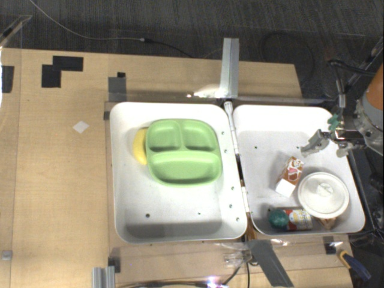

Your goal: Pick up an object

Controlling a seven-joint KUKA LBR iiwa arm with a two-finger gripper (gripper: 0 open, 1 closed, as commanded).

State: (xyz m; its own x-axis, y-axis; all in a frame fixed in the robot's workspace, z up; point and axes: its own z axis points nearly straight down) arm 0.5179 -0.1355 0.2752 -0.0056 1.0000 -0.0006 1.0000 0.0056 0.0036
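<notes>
A pale wooden surface carries two white bins side by side, with dark floor beyond. Nearest in the right bin lies a bottle on its side, green cap to the left, against the front wall. Just behind it sits a round white bowl, with a small carton touching its left side. The left bin holds a green divided plate, a yellow thing peeking out from under its left edge. Farther back at the right rim hangs the pincer; whether it is open or closed cannot be told
</notes>
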